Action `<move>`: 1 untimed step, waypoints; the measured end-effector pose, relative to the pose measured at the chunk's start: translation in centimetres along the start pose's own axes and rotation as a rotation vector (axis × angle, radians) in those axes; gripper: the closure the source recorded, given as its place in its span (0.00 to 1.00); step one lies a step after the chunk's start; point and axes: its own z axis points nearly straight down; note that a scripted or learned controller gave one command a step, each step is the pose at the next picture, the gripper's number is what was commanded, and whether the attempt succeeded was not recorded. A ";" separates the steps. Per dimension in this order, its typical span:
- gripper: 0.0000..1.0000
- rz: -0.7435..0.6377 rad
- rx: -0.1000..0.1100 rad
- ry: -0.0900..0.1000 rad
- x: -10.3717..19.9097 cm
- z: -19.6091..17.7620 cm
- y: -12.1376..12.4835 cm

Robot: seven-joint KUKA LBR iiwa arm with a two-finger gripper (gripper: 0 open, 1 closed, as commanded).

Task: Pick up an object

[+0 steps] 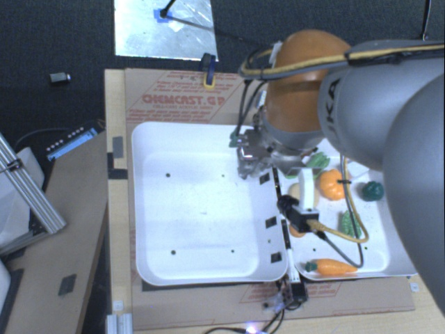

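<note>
My gripper hangs under the orange band of the wrist, over the upper right edge of the left bin, near the divider between the bins. The right bin holds toy foods: an orange pumpkin, a leafy green piece, a dark green ball, a green pod, a carrot and a pale piece. The arm hides much of that bin. Nothing shows in the gripper.
A cable loops from the wrist down over the right bin. Clips sit along the divider. Brown cardboard lies under the bins, with a foil sheet behind it and metal rails at the left.
</note>
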 end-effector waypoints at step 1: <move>1.00 0.003 -0.011 0.001 0.8 -11.7 2.1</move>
